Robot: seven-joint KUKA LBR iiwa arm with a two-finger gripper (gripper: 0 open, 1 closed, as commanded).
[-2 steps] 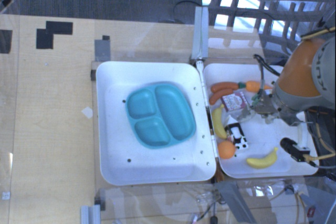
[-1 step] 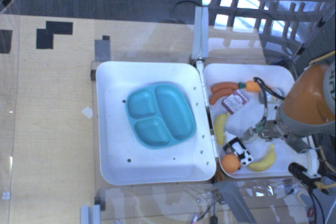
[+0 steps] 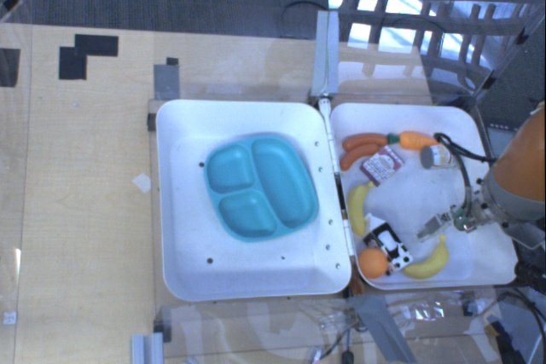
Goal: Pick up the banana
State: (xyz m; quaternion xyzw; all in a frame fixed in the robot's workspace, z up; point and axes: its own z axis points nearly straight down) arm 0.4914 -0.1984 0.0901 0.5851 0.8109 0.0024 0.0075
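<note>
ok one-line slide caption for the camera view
Gripper poised above a banana in the right bin; blue divided plate in the left bin.

No text, brand or number can be read anywhere. The small packet [image 3: 383, 164] bears only a blurred label.

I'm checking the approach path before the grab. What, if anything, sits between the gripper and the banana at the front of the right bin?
Nothing visible does. The gripper hangs just above the banana over bare bin floor; the black-and-white toy and orange lie off to the banana's left end.
</note>
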